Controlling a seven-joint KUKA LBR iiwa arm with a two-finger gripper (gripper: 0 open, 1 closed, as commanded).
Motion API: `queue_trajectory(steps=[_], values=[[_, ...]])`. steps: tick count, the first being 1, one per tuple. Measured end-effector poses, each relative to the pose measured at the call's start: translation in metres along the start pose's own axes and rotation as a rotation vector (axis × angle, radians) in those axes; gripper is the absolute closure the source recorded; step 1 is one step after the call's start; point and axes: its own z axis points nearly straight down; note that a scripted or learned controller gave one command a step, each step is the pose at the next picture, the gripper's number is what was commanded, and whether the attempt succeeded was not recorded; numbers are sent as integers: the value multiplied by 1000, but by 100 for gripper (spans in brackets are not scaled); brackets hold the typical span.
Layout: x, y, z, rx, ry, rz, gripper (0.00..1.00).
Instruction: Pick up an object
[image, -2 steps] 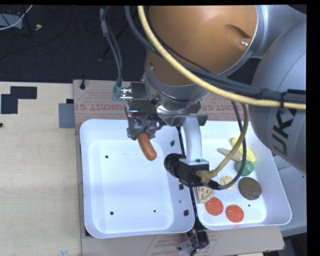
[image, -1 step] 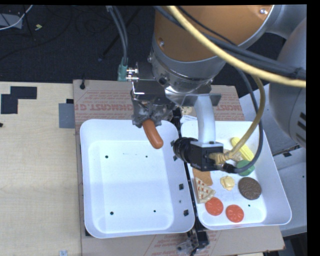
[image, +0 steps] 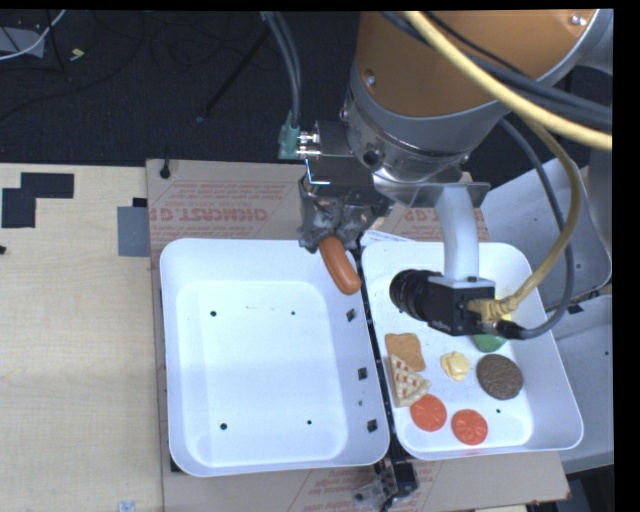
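camera view. the grey arm (image: 430, 130) with its orange band (image: 470, 40) enters from the right and covers the far edge of the two white bins. the hand (image: 335, 240) hangs over the seam between the bins, at their far end. its fingers are closed on the upper end of an orange sausage-shaped toy (image: 340, 268), which slants down and to the right from the grip and is clear of the bin floor; its lower end hangs above the dividing rims.

containers. the left bin (image: 190, 300), down and to the left of the hand, shows a bare white floor with a few small dark holes. the right bin (image: 545, 400), down and to the right of the hand, carries a cluster of toy foods well below the hand: a tan bread-like slice (image: 405, 349), a waffle-patterned piece (image: 408, 383) touching it on the near side, two red-orange round slices (image: 428, 412) (image: 469, 426) side by side, a small pale yellow lump (image: 456, 365), and a brown round biscuit (image: 498, 376). a green item (image: 490, 342) lies just beyond the biscuit.

hidden or unclear. a black cylindrical unit (image: 435, 298) on a pale stalk, with a yellow cable (image: 560, 240) running to it, lies across the right bin and covers part of the green item, so its shape cannot be made out. the fingertips of the hand are dark and merge with the mount above. the worktop (image: 70, 350) left of the bins is light board with dark patches.

the toy is smooth, glossy, rounded at its lower end, and uniformly orange.
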Motion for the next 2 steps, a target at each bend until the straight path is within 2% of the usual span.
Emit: queue_trajectory(steps=[2], values=[[-93, 0, 0, 2, 0, 2, 100]])
